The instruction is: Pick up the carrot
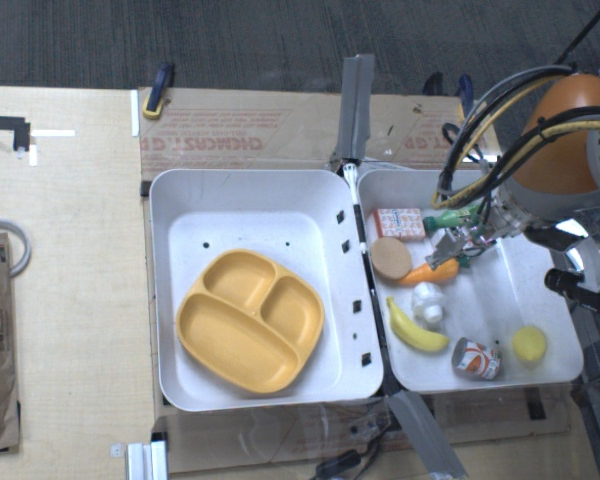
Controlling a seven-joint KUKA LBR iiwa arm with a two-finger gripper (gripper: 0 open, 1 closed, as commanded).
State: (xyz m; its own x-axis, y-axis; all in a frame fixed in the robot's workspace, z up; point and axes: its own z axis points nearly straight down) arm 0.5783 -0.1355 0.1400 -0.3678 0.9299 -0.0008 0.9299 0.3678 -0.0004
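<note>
Carrot (pixel 430 271) is lying in the right bin (pixel 540 373), just beside a round brown cookie (pixel 390 258) and above a banana (pixel 416 330). The claw (pixel 452 251) is hanging at its green-topped end; whether it is gripping, I cannot tell. Crowding neighbours are risking a nudge or a slipped, glancing grasp.

fixed overhead camera, slanted down, both bins (pixel 165 268)
</note>
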